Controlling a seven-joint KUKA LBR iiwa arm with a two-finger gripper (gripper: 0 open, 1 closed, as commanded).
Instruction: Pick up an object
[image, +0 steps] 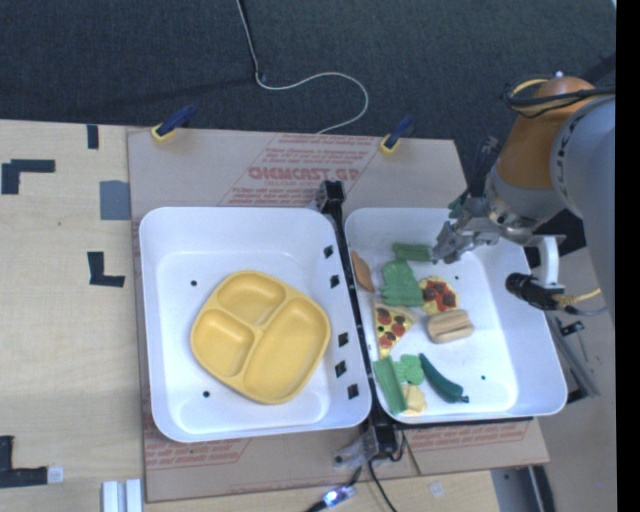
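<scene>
My gripper (446, 247) hangs over the back of the right bin (520, 340), just right of a flat green piece (411, 252). Nothing shows between its fingers. Below it lie a green leafy piece (401, 284), a red and yellow pizza piece (438, 295), a tan bread roll (449, 326), a pizza slice (391, 327), a dark green pepper (441, 379) and a green and yellow piece (408, 385). A brown oval piece (361, 271) rests by the bin's left wall.
The left bin (170, 250) holds a yellow divided plate (260, 336). Black clips (330, 195) join the two bins along the middle wall. The arm's grey and orange body (545, 150) stands over the right bin's far right corner.
</scene>
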